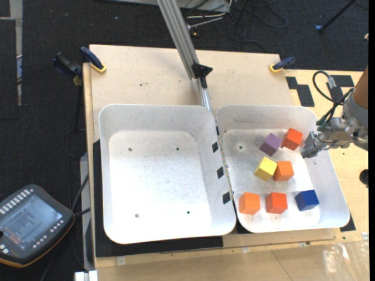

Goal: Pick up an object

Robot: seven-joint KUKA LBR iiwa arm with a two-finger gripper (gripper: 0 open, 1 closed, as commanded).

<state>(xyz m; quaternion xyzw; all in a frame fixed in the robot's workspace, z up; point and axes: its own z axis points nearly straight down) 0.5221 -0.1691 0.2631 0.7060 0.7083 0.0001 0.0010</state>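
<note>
Robot gripper (309, 147) hovers beside small orange wooden cube (292, 139) in right white bin (334, 180).
Cube sits corner-on, no long axis; grip state unclear.

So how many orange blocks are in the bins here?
4, all in the right bin: orange block by the gripper, orange block beside the yellow one, and two at the front, front-left orange block and front-middle orange block. The arm might hide more.

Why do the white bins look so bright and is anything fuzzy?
In the camera view, even overhead light washes out the white bins, so shadows under the blocks are faint; the blocks look sharp, but the end effector at the right looks slightly soft and the dark floor hides detail.
</note>
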